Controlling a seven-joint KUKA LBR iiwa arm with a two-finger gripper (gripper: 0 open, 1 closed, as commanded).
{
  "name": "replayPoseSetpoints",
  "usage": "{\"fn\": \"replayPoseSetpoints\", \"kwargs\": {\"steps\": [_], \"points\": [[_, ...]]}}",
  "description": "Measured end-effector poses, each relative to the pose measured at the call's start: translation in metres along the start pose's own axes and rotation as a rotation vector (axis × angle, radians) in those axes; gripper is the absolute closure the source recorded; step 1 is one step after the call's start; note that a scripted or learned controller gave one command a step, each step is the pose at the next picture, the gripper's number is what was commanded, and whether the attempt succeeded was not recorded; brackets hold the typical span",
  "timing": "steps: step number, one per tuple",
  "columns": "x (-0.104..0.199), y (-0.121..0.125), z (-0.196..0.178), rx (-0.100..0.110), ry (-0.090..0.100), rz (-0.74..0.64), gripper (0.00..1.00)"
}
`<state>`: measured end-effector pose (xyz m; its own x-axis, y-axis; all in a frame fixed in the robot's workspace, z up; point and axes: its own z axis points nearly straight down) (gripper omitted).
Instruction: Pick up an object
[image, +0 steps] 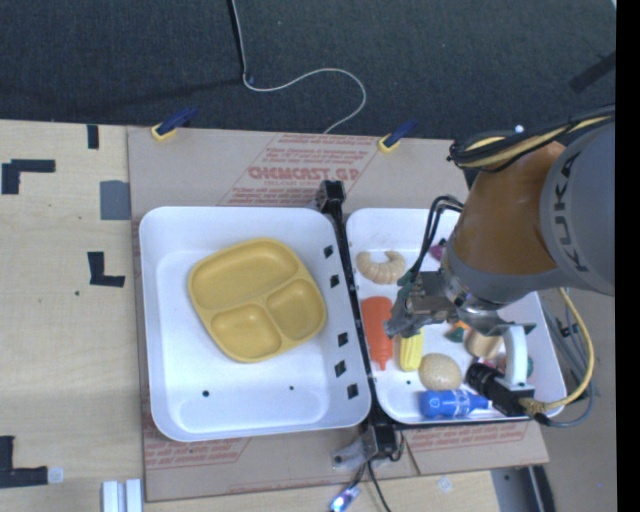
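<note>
Camera view: gripper (412, 312) low in right bin (400, 405), finger state impossible to tell. Corn cob (409, 352) just below jaws, carrot (377, 330) beside, left. Potato (439, 372), blue bottle (452, 404) further below. Yellow tray (257, 298) well left.

Smooth white plastic with a soft sheen is seen on both bins (165, 330). A matt, smooth yellow plastic is shown by the divided plate (257, 298) in the left bin. Brown corrugated cardboard (290, 170), matt and printed in red, is laid under the bins. A glossy orange band (505, 215) is carried by the arm. Glossy blue plastic is shown by the bottle (452, 404) at the near right.
</note>
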<state>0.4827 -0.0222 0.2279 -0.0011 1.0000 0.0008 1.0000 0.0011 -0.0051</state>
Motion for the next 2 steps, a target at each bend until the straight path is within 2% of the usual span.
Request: {"fn": "replayPoseSetpoints", "kwargs": {"steps": [1,2], "points": [[0.058,0.001,-0.109,-0.014,0.001,-0.008,1.0],[0.007,0.0,-0.069,0.0,-0.003,0.006,1.0]]}}
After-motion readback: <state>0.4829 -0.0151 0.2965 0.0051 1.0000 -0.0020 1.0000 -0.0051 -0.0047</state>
